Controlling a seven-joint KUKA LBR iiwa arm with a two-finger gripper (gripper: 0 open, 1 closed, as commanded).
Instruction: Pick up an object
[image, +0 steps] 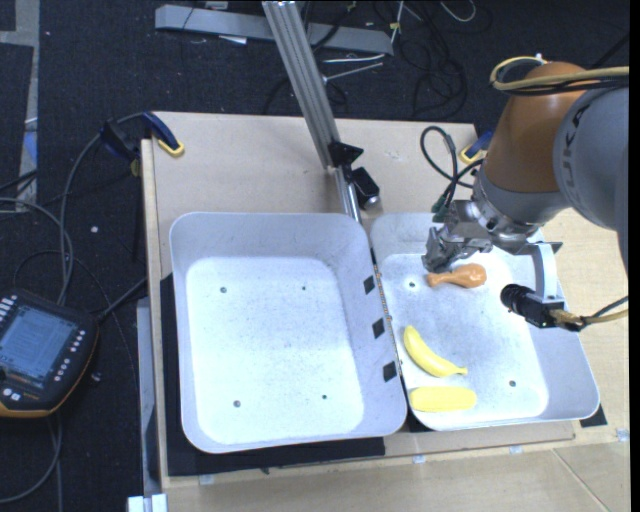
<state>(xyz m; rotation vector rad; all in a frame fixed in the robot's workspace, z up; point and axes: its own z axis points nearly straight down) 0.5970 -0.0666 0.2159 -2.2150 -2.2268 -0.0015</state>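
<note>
In the right bin (560, 395), an orange drumstick-shaped toy (461, 277) lies near the far wall. My gripper (441, 259) hangs right over its left end, close to or touching it. A yellow banana (430, 355) rests in the middle of the same bin, with a flat yellow piece (443, 399) just in front of it near the bin's front wall. The grey arm with its orange band (535, 130) reaches in from the upper right.
The left bin (200, 240) sits beside the right one, joined by black clips (380, 325) along the shared wall. A slanted metal pole (315, 100) rises behind the bins. A black fitting with a cable (530, 305) overhangs the right bin's right side.
</note>
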